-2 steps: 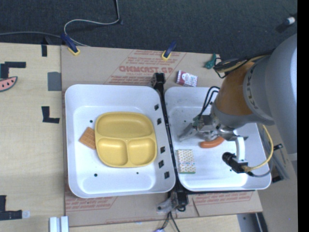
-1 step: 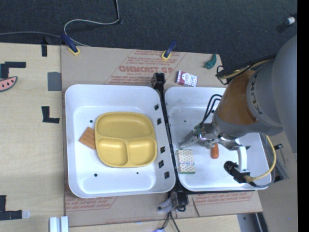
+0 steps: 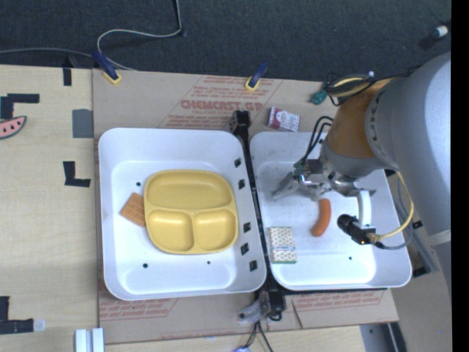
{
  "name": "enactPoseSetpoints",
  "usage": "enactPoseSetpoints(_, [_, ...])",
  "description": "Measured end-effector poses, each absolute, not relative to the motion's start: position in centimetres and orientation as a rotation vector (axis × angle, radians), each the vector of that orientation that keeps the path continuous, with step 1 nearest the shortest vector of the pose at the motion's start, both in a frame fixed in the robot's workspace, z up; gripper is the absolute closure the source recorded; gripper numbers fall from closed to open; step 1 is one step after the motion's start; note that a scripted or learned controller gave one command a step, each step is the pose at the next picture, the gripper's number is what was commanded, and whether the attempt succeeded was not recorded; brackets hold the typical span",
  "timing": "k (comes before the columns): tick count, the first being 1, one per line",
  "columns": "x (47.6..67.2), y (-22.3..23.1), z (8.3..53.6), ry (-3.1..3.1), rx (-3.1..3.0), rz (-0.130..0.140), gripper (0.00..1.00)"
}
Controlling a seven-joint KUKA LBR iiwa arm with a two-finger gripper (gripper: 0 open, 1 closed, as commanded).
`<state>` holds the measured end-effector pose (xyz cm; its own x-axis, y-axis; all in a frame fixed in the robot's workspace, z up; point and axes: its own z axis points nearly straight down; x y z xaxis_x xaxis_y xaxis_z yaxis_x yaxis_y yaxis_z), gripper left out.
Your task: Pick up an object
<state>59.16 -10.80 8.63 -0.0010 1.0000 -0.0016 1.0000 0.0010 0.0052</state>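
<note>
A two-finger gripper [image 3: 293,184] hangs low over the right bin [image 3: 381,270], its grey fingers [image 3: 284,189] pointing toward the bin's left wall; at this slant it cannot be told whether they are spread or pressed together, and nothing shows between them. Just to the right of the fingers and a little nearer the camera, an orange sausage-shaped object [image 3: 321,218] lies on the bin floor, apart from the fingertips and close beside the wrist hardware. A small flat packet with a patterned face [image 3: 282,243] rests near the bin's front left corner, below the gripper. Behind the fingers, the orange band [image 3: 352,127] of the KUKA arm [image 3: 421,130] rises toward the right, with yellow and black cables looping around the wrist. In the left bin [image 3: 117,270], a yellow divided tray [image 3: 192,211] sits near the middle, and a tan cracker-like square [image 3: 133,210] peeks out from under its left edge. Both bins rest on a sheet of printed cardboard [image 3: 212,105], where a small red and white carton [image 3: 282,119] lies just beyond the right bin's far rim
</note>
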Motion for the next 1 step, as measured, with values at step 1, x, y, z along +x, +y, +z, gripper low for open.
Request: enactPoseSetpoints(1, [58.01, -10.35, 8.64, 2.217, 2.217, 0.002, 0.00])
